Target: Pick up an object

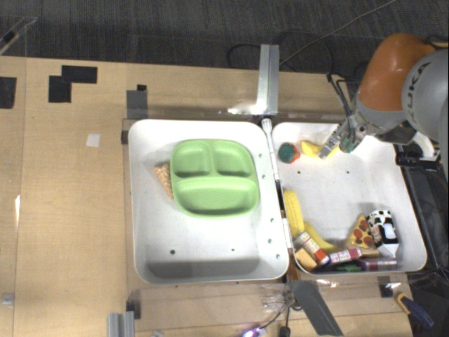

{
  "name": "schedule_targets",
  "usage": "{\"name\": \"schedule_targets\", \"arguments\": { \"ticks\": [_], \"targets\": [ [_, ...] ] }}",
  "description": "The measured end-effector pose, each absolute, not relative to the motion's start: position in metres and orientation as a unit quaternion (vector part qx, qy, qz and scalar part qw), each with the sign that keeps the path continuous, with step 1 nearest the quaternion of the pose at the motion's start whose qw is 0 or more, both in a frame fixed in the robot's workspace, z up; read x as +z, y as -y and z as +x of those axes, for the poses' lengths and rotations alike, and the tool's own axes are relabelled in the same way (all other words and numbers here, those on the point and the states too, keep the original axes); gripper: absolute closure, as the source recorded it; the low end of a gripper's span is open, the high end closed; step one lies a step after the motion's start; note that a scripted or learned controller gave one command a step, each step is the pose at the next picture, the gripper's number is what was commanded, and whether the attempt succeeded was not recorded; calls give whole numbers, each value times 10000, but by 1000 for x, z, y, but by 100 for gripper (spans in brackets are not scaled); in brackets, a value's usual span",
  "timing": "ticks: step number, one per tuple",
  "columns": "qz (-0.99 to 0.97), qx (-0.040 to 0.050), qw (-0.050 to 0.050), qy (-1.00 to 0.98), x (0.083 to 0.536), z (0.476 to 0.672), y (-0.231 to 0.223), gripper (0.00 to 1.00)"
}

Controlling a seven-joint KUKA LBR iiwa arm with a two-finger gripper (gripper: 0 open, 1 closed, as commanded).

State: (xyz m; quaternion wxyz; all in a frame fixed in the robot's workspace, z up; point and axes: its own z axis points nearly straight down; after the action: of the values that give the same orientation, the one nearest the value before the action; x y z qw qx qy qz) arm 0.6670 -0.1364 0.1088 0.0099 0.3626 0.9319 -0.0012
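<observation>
Near the back wall of the right bin (414, 216), a small yellow object (309, 147) lies beside a green-red ball (287, 152), with the jaws (335, 144) just beside it; whether they are released, I cannot tell. It looks light, smooth, maybe slippery; gripping across its narrow middle seems best.

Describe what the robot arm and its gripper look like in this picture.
The arm is a rounded grey body with a broad orange band above the wrist. It narrows to a small, slim gripper, light grey with a greenish tint. A thin dark cable runs beside the wrist.
</observation>
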Motion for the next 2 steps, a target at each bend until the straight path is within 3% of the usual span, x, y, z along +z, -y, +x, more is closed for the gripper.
{"name": "schedule_targets", "arguments": {
  "ticks": [1,2],
  "targets": [
    [4680,9,7,-8837,183,657,64,100],
    [6493,-3,-1,-7605,210,669,45,100]
  ]
}}
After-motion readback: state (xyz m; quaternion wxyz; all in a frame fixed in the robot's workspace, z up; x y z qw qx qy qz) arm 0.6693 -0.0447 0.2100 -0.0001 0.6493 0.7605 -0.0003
